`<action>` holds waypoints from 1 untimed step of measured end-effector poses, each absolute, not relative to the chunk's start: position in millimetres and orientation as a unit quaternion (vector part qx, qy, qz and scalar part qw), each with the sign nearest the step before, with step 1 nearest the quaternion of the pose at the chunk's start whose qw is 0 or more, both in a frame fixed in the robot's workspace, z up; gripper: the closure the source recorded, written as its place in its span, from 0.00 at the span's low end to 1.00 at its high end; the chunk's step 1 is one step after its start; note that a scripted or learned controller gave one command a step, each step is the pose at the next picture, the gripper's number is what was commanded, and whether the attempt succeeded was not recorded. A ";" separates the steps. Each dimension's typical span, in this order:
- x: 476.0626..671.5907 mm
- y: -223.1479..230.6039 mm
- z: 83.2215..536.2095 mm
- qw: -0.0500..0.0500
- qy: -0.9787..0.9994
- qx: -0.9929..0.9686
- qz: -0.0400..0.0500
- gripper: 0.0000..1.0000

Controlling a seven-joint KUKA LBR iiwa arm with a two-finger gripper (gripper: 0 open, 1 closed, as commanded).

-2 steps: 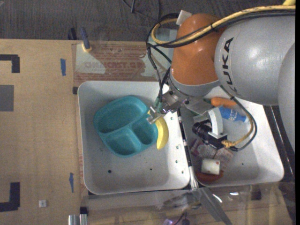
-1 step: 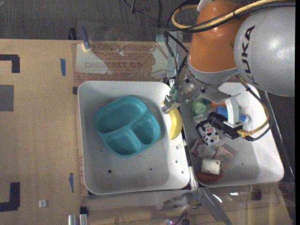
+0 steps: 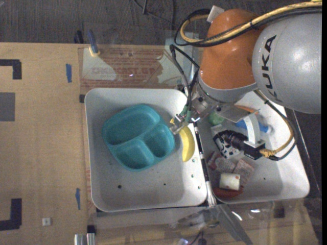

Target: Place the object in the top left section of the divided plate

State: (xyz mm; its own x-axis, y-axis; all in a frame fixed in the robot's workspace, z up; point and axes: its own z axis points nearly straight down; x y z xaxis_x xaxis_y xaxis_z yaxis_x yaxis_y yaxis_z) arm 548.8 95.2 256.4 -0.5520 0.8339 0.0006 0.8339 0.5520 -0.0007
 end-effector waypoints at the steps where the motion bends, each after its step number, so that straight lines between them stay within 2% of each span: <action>1: 548.6 118.0 245.7 0.001 -0.887 -0.462 0.000 1.00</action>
State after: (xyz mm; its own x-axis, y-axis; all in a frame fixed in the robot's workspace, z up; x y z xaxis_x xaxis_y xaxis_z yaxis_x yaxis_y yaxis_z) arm 548.6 118.0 245.7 -0.5722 0.8201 0.0006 0.8201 0.5722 -0.0011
